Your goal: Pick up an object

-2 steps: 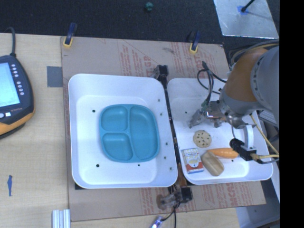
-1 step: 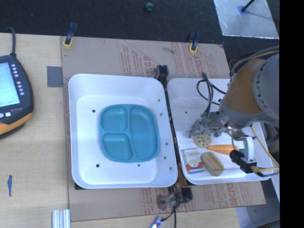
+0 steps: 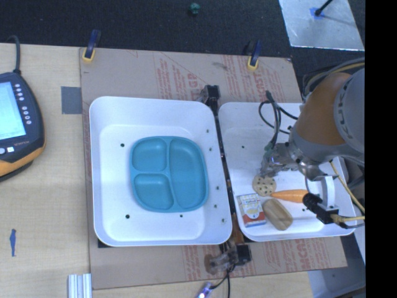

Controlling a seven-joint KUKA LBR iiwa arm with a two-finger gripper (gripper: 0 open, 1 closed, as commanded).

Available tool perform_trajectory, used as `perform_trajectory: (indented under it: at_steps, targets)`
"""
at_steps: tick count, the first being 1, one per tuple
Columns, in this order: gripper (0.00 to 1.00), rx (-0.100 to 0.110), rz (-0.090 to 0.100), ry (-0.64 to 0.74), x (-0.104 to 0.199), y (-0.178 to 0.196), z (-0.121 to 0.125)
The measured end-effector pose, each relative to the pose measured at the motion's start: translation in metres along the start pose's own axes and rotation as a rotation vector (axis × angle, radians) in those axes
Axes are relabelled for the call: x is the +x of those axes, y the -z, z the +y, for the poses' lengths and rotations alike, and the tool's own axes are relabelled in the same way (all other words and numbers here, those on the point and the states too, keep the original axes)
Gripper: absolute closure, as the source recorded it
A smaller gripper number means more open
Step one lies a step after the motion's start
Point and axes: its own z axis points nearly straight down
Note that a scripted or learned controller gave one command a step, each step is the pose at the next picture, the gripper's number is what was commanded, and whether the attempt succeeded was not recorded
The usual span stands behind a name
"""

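- The tool (image 3: 271, 164) sits low in the right bin (image 3: 243, 124), just above a round tan cracker-like disc (image 3: 263, 184) with dark holes. How far it is open cannot be told from this angle, and nothing is seen held in it.
- Candidate objects lie bunched in the near part of the right bin: the disc, an orange carrot-shaped piece (image 3: 289, 195) just beside it, a tan bread-roll shape (image 3: 278, 215) below that, and a small printed carton (image 3: 250, 209) touching or nearly touching the roll.
- Risk, crowding: a descent on the disc could catch the carrot-shaped piece and push both aside instead of closing on one.
- Risk, flat object: the disc appears to lie flat on the bin floor, so a closing grip may slide over it and come up with nothing.
- Risk, cabling: loose black cable (image 3: 270, 113) hangs beside the wrist and could snag or sweep items during a lift.
- Risk, the bin's near wall stands close to the roll and carton, leaving little room for approach there.
- The left bin (image 3: 111, 166) holds a blue divided plate (image 3: 169, 172), well apart from the tool.
- Surface: both bins rest on brown cardboard (image 3: 155, 73) clamped to a pale wooden tabletop (image 3: 43, 228); a handheld control pendant (image 3: 15, 126) lies at the left.
- Room: dark floor lies beyond the tabletop.
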Motion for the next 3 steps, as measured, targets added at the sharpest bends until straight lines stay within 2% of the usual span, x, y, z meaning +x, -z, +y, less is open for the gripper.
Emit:
perform_trajectory:
  at_steps: [1, 2, 3]
  targets:
    - [0.00, 0.000, 0.000, 0.000, 0.000, 0.000, 0.000]
    - [1.00, 0.001, 0.000, 0.002, -0.001, 0.010, 0.000]
    - [0.00, 0.001, 0.000, 0.003, -0.001, 0.010, 0.000]
